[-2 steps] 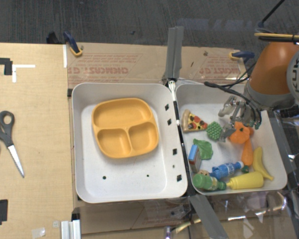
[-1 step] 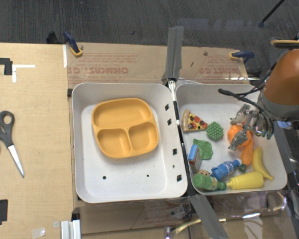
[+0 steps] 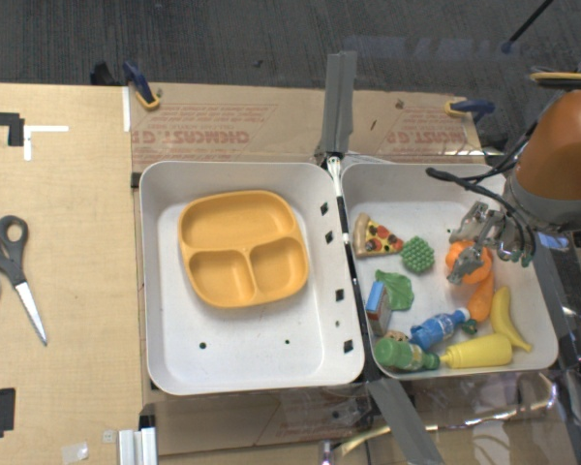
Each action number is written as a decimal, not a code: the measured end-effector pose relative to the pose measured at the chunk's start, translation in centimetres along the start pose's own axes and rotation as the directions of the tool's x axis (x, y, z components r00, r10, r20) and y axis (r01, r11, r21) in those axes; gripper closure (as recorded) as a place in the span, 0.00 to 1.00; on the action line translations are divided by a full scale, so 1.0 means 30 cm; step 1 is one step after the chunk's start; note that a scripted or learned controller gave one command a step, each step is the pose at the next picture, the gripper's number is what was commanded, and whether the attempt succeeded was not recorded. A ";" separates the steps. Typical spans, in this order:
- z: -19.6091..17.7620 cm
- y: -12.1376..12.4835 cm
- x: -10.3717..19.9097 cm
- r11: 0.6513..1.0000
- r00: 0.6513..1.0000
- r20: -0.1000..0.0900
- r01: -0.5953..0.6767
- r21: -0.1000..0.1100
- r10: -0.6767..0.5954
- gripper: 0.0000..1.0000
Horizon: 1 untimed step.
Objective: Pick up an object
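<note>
- I see the gripper (image 3: 468, 260) at the right of the frame, down inside the right bin (image 3: 436, 190), directly over an orange toy (image 3: 462, 256) that lies against the bin's right-centre area
- The metal fingers overlap that orange toy; I cannot tell how far apart they stand, nor whether the toy sits between them
- Just below the orange toy lies an orange carrot-like piece (image 3: 480, 298), and right of that a yellow banana (image 3: 506, 318) near the bin's right wall
- Along the lower edge of the right bin I note a yellow bottle (image 3: 478, 352) lying on its side, a blue bottle (image 3: 440, 327) just above it, and a green item (image 3: 399, 356) at the lower left corner
- Towards the bin's left side: a pizza slice (image 3: 376, 237), a green knobbly ball (image 3: 417, 254) beside it, and a green leafy piece (image 3: 395, 290) touching a small blue and red box (image 3: 376, 300)
- The arm's orange band (image 3: 560, 148) shows at the right edge, above the gripper
- The left bin (image 3: 261, 356) at frame centre holds a yellow divided plate (image 3: 242, 247), lying flat in its upper part
- At the far left of the frame, scissors (image 3: 15, 271) lie on the wooden bench (image 3: 68, 356), well apart from both bins
</note>
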<state>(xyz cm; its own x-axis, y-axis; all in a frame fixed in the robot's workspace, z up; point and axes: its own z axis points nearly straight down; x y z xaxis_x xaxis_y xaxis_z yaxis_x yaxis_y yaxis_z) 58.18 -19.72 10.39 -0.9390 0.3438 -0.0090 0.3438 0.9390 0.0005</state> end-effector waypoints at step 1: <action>-0.341 0.210 0.004 1.000 1.000 -0.005 0.003 -0.001 -0.003 1.00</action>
